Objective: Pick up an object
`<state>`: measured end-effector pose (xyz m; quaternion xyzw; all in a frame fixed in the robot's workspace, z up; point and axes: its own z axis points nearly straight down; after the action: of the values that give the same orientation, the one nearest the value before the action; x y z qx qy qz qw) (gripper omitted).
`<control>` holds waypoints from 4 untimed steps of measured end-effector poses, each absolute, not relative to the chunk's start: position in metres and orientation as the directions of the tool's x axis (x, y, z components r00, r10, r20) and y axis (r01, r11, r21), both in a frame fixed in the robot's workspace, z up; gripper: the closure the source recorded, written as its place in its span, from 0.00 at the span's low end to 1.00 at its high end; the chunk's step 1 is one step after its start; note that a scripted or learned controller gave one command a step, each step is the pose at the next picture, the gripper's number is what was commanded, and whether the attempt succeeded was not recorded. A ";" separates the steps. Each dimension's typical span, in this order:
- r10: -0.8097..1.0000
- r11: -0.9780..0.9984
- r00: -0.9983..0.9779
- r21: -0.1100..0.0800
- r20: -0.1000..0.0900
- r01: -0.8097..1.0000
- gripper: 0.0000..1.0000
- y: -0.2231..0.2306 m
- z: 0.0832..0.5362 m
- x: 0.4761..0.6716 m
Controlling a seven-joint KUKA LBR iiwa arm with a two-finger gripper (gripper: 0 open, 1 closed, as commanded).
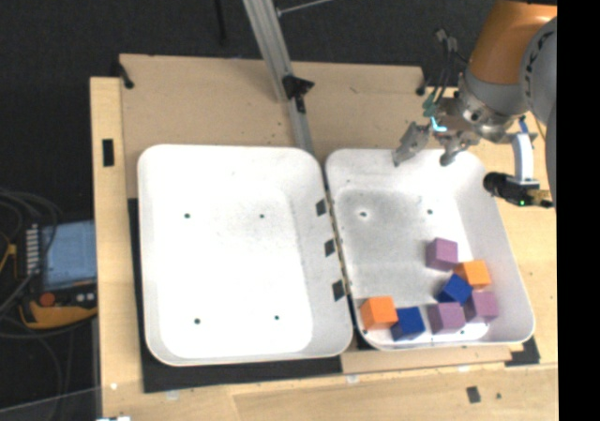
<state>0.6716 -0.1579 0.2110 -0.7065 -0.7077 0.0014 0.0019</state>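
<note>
Hanging over the far edge of the right bin (487, 213), the claw (427, 149) has its two fingers spread apart, and nothing is between them. The arm (506, 35) comes in from the right side, above the far right corner of the surface (216, 91).

The blocks all lie in the near part of the right bin, well apart from the claw. An orange block (379, 311) sits near the near left corner, touching a blue block (408, 323) beside it. A purple block (446, 318) rests by the near edge. Toward the right edge there is a tight group: a second blue block (456, 289), a second orange block (475, 273) and a small purple block (485, 304), which touch one another. One more purple block (442, 253) stands a little apart, more toward the middle.

The far half of the right bin is open floor, so there is free room between the claw and the blocks. The left bin (234, 250) lies just beside the right one, and their inner edges nearly touch.
</note>
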 end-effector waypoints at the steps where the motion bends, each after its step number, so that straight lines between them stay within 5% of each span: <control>1: 1.000 0.004 -0.004 0.000 -0.003 1.000 0.00 -0.159 0.215 0.672; 4: 1.000 0.001 -0.001 -0.001 -0.002 1.000 0.00 -0.161 0.097 0.666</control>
<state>0.6659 -0.1610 0.0968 -0.7068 -0.7074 0.0011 -0.0006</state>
